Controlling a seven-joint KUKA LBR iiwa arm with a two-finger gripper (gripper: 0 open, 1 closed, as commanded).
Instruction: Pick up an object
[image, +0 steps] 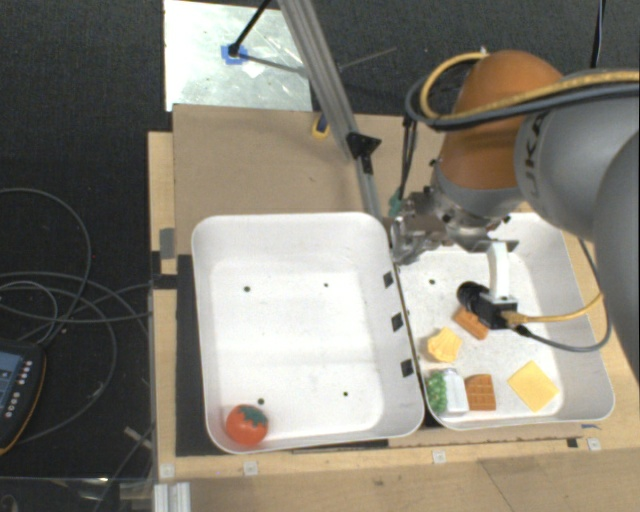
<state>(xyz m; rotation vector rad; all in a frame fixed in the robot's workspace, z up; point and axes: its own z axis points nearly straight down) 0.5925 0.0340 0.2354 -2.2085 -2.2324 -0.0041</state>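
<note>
On my counter (200, 160): tomato (246, 424) in the left bin's (290, 310) near corner, food pieces (533, 385) in the right bin's (556, 300) near half.

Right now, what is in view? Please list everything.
left bin: one, white, view's left
right bin: one, white, view's right
tomato: one, red, left bin, front corner
chunk: one, yellow, right bin, by divider
block: one, orange, right bin, middle
item: one, green-white, right bin, front left
waffle piece: one, brown, right bin, front
cheese slice: one, yellow, right bin, front right
arm: one, grey and orange, right
gripper: one, grey, over right bin's far left
</note>
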